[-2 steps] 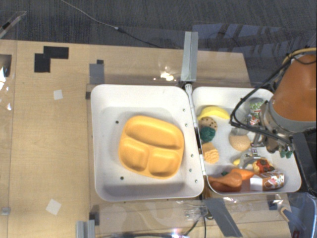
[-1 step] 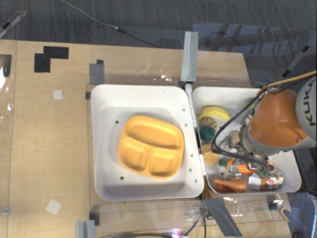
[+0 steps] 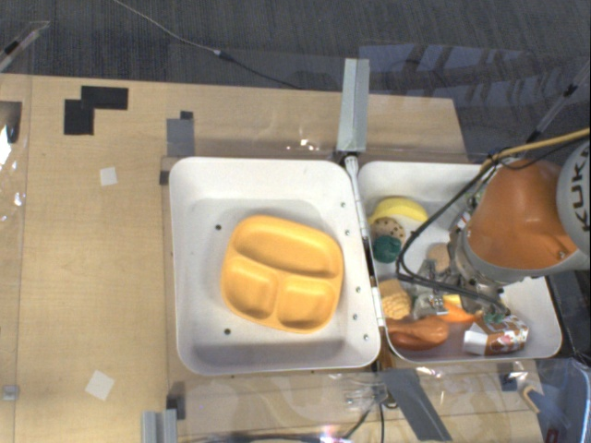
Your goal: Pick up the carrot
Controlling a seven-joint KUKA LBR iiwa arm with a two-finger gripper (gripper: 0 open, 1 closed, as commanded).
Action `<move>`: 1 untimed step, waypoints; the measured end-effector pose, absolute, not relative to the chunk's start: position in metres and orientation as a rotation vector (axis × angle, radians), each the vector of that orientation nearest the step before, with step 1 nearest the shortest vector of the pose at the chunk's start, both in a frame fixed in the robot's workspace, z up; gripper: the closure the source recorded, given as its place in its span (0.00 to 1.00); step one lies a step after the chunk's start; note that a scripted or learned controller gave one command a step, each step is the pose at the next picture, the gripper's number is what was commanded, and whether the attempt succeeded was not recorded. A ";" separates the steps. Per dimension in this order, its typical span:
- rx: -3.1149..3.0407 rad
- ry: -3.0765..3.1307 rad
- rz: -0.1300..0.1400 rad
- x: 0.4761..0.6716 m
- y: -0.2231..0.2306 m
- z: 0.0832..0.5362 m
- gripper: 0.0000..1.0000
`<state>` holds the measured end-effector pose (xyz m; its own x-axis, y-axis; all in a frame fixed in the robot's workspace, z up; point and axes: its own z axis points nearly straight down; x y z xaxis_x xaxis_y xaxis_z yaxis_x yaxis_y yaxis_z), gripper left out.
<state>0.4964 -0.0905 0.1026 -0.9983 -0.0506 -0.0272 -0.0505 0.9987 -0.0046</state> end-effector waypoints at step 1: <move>-0.297 3.118 -0.006 0.499 -0.157 0.144 1.00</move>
<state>0.4994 -0.1568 0.1439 -0.9820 -0.1887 -0.0096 -0.1886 0.9820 -0.0046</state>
